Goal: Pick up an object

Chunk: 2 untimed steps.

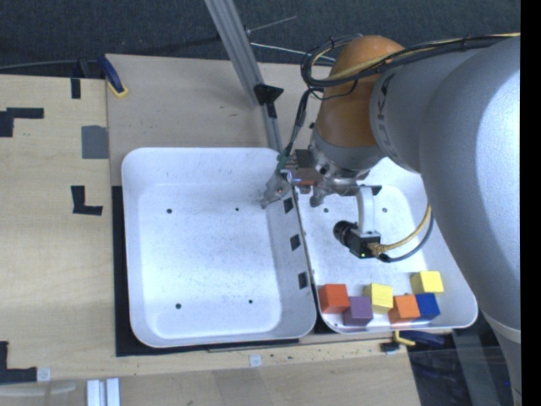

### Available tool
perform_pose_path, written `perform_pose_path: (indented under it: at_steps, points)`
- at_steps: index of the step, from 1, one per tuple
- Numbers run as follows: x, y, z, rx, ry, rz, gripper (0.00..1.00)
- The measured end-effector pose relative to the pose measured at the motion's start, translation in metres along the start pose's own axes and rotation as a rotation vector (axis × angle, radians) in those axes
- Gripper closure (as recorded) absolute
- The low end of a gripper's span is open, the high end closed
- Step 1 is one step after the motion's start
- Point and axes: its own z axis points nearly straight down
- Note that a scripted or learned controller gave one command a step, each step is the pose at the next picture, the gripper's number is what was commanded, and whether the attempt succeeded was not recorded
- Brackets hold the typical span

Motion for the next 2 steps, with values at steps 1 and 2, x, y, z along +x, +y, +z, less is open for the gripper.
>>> perform_pose_path:
  at_steps: [1, 2]
  points:
    - [-0.064, -0.033, 0.0, 0.003, -0.005, 0.015, 0.0]
    - [-0.015, 0.011, 0.0, -0.002, -0.001, 0.002, 0.0]
